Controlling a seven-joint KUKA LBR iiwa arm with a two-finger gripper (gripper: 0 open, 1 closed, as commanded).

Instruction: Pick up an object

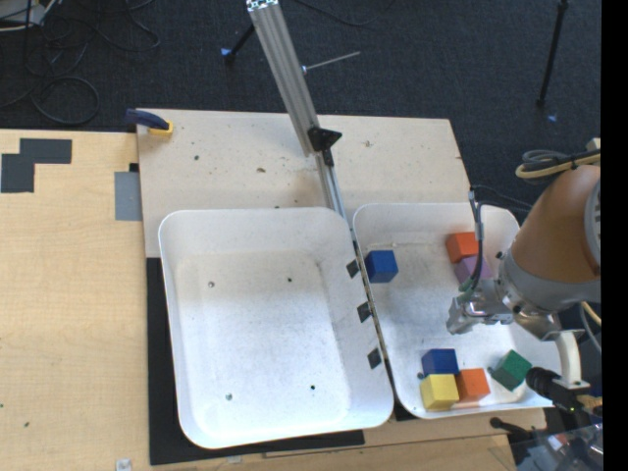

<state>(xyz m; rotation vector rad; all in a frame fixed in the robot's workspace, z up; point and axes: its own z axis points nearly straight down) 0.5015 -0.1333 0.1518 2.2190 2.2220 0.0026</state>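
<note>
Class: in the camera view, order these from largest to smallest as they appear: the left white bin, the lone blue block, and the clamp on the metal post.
1. Left white bin, by far the largest.
2. Lone blue block and the clamp: these look about alike, so I won't rank them.

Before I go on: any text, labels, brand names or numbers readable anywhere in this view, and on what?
None can be read.
The cubes in the right bin have plain faces.
The checkered tag atop the slanted metal rail is a pattern, not text.
The black clips between the bins are too small to tell.
</note>
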